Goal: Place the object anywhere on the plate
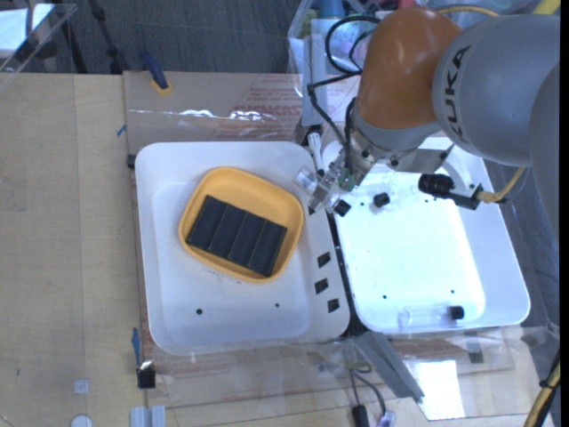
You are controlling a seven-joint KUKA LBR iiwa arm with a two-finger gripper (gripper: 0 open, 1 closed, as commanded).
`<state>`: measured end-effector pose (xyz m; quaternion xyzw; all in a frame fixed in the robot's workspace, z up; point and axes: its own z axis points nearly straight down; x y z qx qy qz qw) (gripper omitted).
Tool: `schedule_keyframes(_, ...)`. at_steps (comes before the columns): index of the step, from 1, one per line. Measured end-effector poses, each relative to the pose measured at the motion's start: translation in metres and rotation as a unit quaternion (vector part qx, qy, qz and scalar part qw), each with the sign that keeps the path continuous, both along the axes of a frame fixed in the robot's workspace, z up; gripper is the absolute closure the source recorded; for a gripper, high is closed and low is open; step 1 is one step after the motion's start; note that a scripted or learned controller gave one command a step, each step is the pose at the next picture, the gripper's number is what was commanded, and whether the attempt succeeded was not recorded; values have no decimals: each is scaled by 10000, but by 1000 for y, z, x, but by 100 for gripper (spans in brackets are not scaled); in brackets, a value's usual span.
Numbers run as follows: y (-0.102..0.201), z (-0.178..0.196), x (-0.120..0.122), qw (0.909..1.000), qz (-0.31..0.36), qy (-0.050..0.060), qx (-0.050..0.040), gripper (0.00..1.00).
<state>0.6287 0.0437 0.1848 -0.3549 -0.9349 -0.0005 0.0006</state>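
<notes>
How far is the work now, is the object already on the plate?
Done, it seems: the dark ribbed rectangular object lies flat on the yellow plate in the left white bin. In hand: the gripper hangs at the bins' shared rim, beside the plate. Nothing obvious remains.

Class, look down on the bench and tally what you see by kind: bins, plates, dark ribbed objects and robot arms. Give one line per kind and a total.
White bins: 2, the left bin and the right bin
Yellow plates: 1, the plate in the left bin
Dark ribbed objects: 1, the object lying on the plate
Robot arms: 1, the arm
Total: 5
</notes>
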Motion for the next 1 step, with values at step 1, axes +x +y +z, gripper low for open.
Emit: schedule_keyframes(1, -1, 0, 0, 10000, -3, -2, 1, 0)
